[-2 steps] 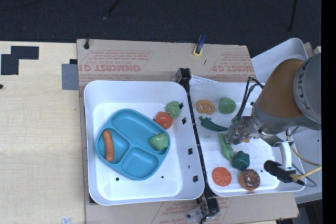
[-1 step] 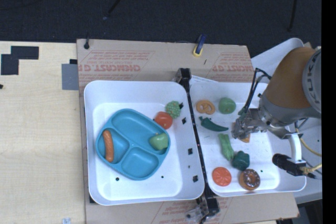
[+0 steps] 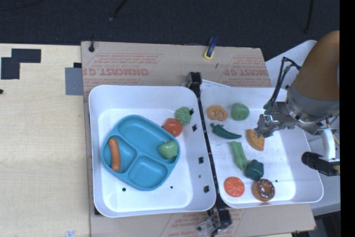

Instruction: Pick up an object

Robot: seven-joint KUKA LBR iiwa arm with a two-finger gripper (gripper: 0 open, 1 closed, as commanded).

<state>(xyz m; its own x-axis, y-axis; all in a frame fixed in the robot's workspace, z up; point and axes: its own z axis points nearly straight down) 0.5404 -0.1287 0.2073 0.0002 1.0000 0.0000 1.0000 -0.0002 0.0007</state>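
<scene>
Orange wedge, maybe pizza slice, tilted, right bin, touching jaws

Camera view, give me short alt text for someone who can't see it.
A grey robot arm reaches from the right, its hand just above an orange pizza slice in the right white bin of toy foods. The left white bin holds a blue divided plate with a hot dog and green pear.

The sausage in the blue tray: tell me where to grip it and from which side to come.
Grip the sausage at its middle, coming straight down from above, fingers closing across its narrow width. It lies flat and lengthwise in the left compartment of the blue tray, so the compartment walls probably leave little room for a sideways approach.
</scene>
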